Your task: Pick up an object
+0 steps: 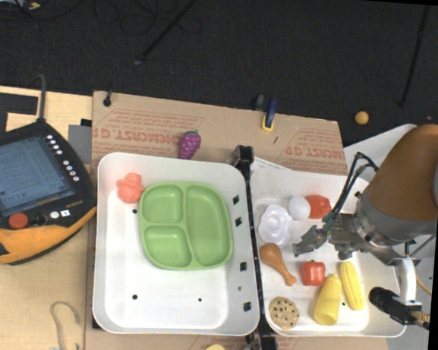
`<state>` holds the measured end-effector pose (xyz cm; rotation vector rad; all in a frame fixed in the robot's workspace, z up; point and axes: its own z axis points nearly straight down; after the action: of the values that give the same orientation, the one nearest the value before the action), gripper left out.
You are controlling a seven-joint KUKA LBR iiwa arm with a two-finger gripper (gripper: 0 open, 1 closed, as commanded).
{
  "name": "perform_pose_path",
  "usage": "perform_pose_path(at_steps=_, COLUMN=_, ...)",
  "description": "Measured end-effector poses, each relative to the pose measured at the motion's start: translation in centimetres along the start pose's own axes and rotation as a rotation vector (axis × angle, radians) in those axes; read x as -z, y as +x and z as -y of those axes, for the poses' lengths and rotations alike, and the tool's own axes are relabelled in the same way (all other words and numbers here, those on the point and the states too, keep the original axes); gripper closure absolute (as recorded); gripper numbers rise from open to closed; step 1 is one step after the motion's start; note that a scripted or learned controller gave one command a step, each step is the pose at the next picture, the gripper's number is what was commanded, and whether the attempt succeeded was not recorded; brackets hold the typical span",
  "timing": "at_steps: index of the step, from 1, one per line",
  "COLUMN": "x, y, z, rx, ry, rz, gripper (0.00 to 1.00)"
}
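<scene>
The pincer [310, 243] hangs low in the right bin [366, 322], just above the red toy pepper [312, 273]; I cannot tell its state

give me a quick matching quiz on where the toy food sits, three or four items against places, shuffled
Things:
1. green tray
2. cookie
3. purple grapes
4. corn

Places:
A. on the cardboard behind the bins
B. near front edge of right bin
C. middle of left bin
D. right bin, beside the yellow bottle

Pairs: 1-C, 2-B, 3-A, 4-D
</scene>
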<state>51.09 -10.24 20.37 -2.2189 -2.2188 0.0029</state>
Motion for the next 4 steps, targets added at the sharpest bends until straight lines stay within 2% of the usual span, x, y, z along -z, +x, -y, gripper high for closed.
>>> perform_pose_path(at_steps=2, x=-9.3, y=-0.7, z=0.8, rx=0.0, ry=0.003, rz=0.0, gripper=0.0)
perform_pose_path(at_steps=3, x=-11.8, y=-0.4, z=0.9, rx=0.002, ry=0.001, rz=0.0, gripper=0.0)
perform_pose_path(at_steps=4, x=-10.6, y=-0.7, z=0.9, rx=-0.007, ry=0.0, rz=-0.001, gripper=1.0)
